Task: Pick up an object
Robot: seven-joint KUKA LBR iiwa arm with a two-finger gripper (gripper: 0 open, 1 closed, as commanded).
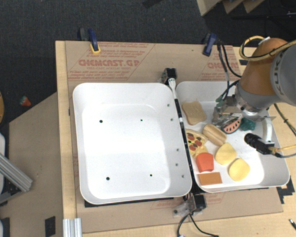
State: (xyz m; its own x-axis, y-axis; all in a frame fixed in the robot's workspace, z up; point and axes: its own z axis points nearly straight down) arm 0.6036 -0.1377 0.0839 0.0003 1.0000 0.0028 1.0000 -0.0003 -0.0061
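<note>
1. The task names no single object; the candidates are toy foods in the right bin [276, 177], all on its left half.
2. A tan bread slice [194, 112] lies nearest the far rim. Below it sits a bun [214, 134], tilted, and left of that a pizza slice [195, 142] with red and yellow spots.
3. A red block [204, 162] lies just under the pizza slice, with an orange slab [210, 178] next to it at the near rim.
4. Two yellow lumps, one [226, 154] beside the bun and one [239, 169] lower right, lie close together.
5. A melon wedge [232, 126], pink with dark seeds, lies right at the hand [227, 120]. A teal piece [248, 124] shows just to its right.
6. The hand is low over the right bin, near the wedge. Whether its fingers are spread or closed I cannot tell, and nothing is clearly seen between them.
7. The arm [266, 78] comes in from the right, orange band above grey wrist, with cables looping round it.
8. The left bin [84, 132] is white with a few small dark dots on its floor.
9. Both bins sit on a brown board [64, 83] on the counter, printed in red "CHEMCAST GP". More red print near the far right corner is too small to read.
10. Blue clamps [92, 38] grip the board's far edge.
</note>
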